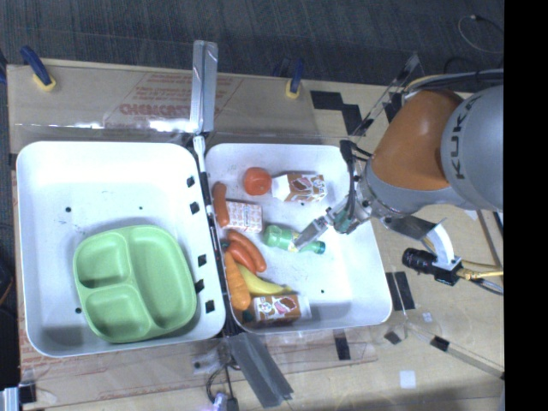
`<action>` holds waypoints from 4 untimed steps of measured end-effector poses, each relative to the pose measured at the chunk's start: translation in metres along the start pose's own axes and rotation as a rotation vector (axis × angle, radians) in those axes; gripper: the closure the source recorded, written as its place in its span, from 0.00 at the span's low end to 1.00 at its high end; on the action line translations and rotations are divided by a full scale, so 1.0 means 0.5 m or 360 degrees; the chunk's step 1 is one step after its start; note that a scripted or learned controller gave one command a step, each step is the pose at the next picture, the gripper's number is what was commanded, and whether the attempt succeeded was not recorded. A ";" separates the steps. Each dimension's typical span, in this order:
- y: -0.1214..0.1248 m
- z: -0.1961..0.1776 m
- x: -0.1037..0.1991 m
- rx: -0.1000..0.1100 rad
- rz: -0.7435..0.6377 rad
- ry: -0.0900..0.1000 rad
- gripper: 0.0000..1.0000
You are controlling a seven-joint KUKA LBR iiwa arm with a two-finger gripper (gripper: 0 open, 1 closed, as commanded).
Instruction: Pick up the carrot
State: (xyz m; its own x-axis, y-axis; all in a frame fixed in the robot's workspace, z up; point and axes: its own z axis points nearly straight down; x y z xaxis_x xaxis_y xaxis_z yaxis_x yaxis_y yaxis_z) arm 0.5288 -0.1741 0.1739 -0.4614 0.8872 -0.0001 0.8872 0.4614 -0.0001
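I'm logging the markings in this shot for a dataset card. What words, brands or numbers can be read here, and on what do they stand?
"KU": black letters on the grey arm housing, cut off by the frame edge.
Red print under the clear sheet behind the bins: mirrored and blurred, unreadable.
Print on the upper carton, lower carton and pink-white packet: too small to read.

Hand [301,240] over green bottle [289,239]

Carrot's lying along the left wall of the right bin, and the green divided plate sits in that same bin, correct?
Not quite. The carrot does lie along the left wall of the right bin, but the camera view shows the green divided plate in the left bin.
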 end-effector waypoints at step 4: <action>0.086 0.139 0.124 -0.0008 -0.1052 -0.0010 1.00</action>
State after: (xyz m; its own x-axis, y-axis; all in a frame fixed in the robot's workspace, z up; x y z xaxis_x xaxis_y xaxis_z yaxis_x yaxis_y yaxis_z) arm 0.5382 -0.0994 0.1045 -0.9089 0.4170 -0.0075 0.4170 0.9089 0.0023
